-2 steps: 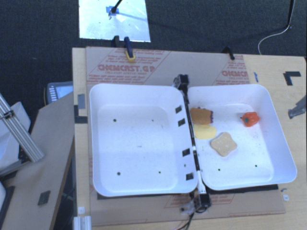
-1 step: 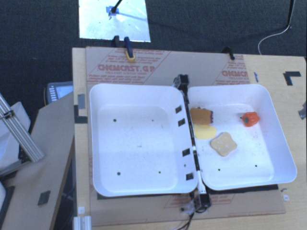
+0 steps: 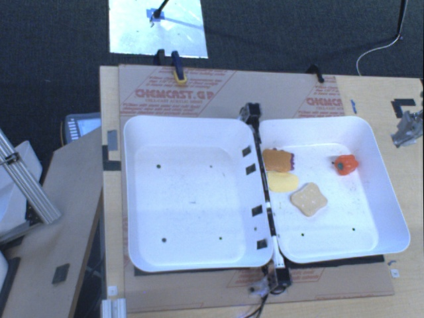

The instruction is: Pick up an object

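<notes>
**White right-hand bin holds every candidate for the pick**

Nearest the camera among the objects is a tan toast-shaped piece (image 3: pixel 309 199), lying flat in the right bin (image 3: pixel 381 234) with bare floor on its near and right sides. It looks the best target, since a straight descent has room there and nothing else would be nudged. Just beyond it lies a pale yellow flat piece (image 3: pixel 283 182), which touches or nearly touches the toast piece and sits close to the wall between the bins. A grasp there would likely be cramped and could slide off so thin a shape. Further back, an orange-brown piece with a purple edge (image 3: pixel 278 160) rests against the same wall and is also awkward to reach. A small red-orange object (image 3: pixel 344 164) sits well apart from the others toward the right and is a fair second choice, though it is small and may roll. The left bin (image 3: pixel 192 197) needs no visit.

A grey metal part at the right edge, probably the gripper (image 3: pixel 405 130), sits over the worktop (image 3: pixel 397 91) outside the bin. It is cut off by the frame, so it cannot be told whether it is released or clenched, and nothing shows in it. What each piece actually represents is too small to make out. The print on the far cardboard sheet (image 3: pixel 199 91) is only partly legible.
</notes>
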Robot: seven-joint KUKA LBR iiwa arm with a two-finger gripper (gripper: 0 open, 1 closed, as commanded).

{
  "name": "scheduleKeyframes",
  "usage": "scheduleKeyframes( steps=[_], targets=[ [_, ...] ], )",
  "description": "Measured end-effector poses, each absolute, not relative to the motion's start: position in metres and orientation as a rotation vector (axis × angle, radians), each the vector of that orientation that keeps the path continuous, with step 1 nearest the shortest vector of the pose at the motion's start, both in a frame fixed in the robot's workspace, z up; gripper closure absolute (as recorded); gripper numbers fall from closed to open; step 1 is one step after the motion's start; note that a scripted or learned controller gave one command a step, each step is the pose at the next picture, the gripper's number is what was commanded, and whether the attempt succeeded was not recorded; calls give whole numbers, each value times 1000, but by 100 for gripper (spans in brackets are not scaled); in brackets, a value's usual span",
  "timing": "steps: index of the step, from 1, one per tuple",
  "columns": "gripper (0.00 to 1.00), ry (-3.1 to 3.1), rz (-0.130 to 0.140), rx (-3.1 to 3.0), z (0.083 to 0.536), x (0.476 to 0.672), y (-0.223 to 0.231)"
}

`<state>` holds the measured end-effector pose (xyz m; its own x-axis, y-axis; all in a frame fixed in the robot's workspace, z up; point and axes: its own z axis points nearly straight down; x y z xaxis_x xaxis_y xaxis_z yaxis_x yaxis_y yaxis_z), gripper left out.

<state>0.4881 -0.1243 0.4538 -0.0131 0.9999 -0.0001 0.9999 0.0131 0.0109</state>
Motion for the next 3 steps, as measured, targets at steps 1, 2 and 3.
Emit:
scheduleKeyframes(
  steps=[1, 2, 3],
  targets=[
    [100, 2237, 8, 2203, 458, 514, -23],
    [100, 2239, 7, 2204, 464, 509, 78],
    [100, 2232, 7, 2210, 472, 524, 138]
  ],
)
